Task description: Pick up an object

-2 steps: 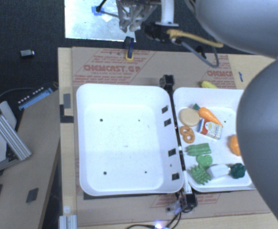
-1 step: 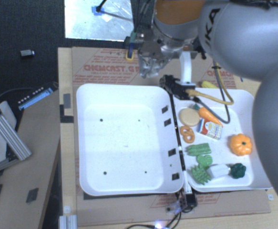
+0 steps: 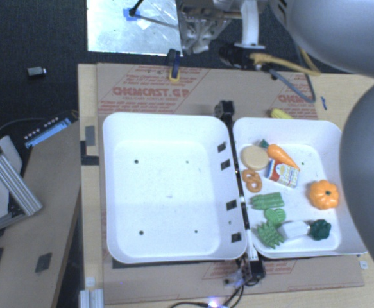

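The right bin (image 3: 336,132) holds several toy foods. Among them are an orange carrot (image 3: 281,154), a tan round biscuit (image 3: 255,157), a pretzel (image 3: 253,182), a small carton (image 3: 283,174), an orange pumpkin (image 3: 323,194), a green cucumber (image 3: 267,201), a leafy green piece (image 3: 270,235), a white piece (image 3: 294,230) and a dark green broccoli (image 3: 320,229). My gripper (image 3: 197,38) hangs high at the top of the view, beyond the bins' far edge and well away from every item. I see nothing held in it.
The left bin (image 3: 167,119) lies beside the right one, with black clips (image 3: 226,165) along the shared rim. A yellow piece (image 3: 280,114) lies outside the right bin's far rim. The grey arm (image 3: 340,24) fills the upper right. Metal framing (image 3: 7,178) stands at the left.
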Available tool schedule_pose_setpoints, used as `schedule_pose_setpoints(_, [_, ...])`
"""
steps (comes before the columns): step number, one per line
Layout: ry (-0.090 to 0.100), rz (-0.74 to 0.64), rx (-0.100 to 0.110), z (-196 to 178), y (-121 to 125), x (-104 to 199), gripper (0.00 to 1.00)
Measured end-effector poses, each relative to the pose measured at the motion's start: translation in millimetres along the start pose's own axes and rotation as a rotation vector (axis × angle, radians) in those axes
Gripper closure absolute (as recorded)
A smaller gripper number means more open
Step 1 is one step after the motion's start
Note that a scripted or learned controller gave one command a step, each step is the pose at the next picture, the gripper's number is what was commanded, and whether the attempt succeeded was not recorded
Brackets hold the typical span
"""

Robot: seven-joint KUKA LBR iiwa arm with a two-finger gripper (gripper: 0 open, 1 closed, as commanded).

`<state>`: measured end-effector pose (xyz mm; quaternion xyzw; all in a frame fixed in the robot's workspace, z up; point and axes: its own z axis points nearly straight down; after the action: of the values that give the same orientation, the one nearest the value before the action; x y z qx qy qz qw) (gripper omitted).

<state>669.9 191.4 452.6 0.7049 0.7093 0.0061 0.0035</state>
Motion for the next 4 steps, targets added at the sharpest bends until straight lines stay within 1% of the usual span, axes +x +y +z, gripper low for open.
schedule_pose_setpoints(1, [0.002,-0.004,0.002,-90,-25,47,1.0])
schedule_pose_setpoints(2, [-0.007,0.009,0.019,-7,-14,12,1.0])
schedule_pose_setpoints(3, [0.0,0.0,0.003,-88,0,44,1.0])
schedule_pose_setpoints(4, [-0.01,0.015,0.027,62,-5,-51,1.0])
